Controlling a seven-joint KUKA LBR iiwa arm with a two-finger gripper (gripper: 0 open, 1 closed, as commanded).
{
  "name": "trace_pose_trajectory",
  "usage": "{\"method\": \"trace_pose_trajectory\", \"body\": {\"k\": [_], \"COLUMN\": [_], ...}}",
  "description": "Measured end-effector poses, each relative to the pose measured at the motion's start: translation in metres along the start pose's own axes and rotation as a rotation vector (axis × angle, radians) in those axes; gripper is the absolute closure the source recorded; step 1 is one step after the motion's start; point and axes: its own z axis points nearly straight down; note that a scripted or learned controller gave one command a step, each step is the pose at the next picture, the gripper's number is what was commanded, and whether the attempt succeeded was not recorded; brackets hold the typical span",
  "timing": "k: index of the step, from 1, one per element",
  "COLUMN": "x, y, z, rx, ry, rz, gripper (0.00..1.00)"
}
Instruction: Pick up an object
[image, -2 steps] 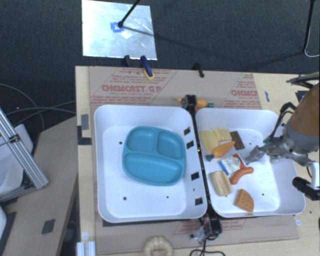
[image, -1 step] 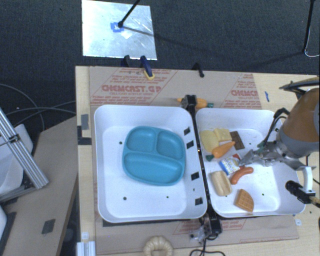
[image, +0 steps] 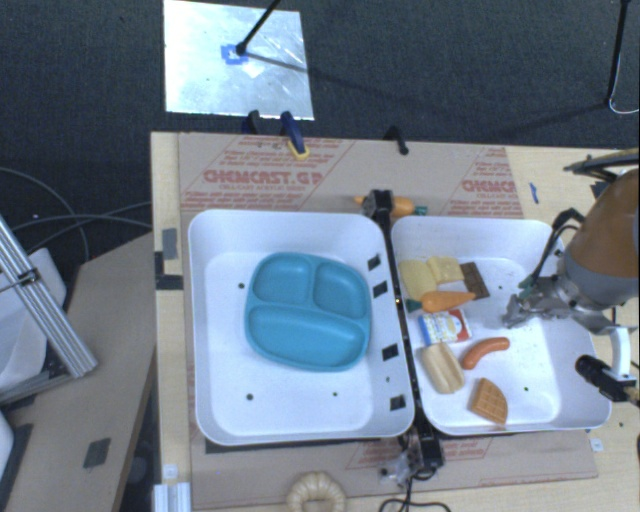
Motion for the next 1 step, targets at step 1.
{"method": "trace_pose_trajectory", "body": {"k": [1], "x": [-0.0076], "y": [-0.0057], "z": [-0.0525], "rx": [0.007], "ry": [-0.002], "rz": [0.003], "gripper": [1.00]}}
